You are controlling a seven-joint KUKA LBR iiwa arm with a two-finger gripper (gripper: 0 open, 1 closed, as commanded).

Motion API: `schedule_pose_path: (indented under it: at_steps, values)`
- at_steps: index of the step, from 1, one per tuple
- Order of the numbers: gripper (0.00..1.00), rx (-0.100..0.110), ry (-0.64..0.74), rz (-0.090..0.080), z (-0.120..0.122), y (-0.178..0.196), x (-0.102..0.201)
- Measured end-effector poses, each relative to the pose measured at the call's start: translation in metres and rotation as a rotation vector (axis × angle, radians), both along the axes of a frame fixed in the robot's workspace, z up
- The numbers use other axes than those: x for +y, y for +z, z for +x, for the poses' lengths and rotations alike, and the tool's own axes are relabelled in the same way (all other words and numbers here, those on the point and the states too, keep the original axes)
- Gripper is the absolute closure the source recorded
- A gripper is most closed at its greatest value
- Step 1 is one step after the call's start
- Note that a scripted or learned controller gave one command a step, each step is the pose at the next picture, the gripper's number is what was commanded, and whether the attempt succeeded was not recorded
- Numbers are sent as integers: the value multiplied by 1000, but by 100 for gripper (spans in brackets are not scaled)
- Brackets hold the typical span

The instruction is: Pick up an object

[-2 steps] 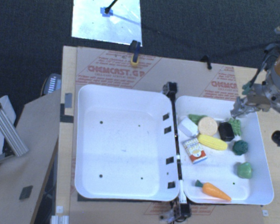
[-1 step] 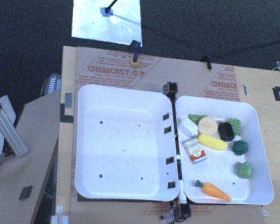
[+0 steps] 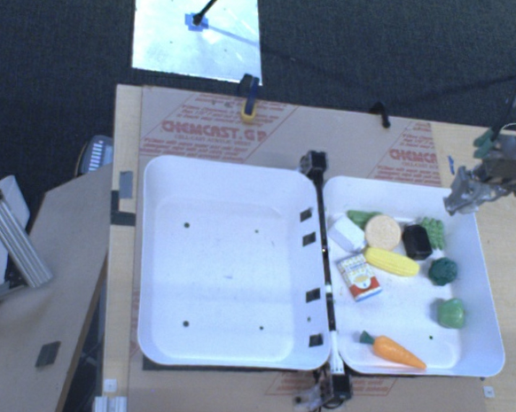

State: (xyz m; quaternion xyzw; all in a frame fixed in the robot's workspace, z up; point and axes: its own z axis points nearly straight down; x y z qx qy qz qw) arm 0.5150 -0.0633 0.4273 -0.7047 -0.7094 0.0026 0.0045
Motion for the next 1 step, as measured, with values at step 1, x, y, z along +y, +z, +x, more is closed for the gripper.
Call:
schedule_pose_path:
  at_steps: [1]
  values:
    - [100,-2,2,0,-30,-86,51]
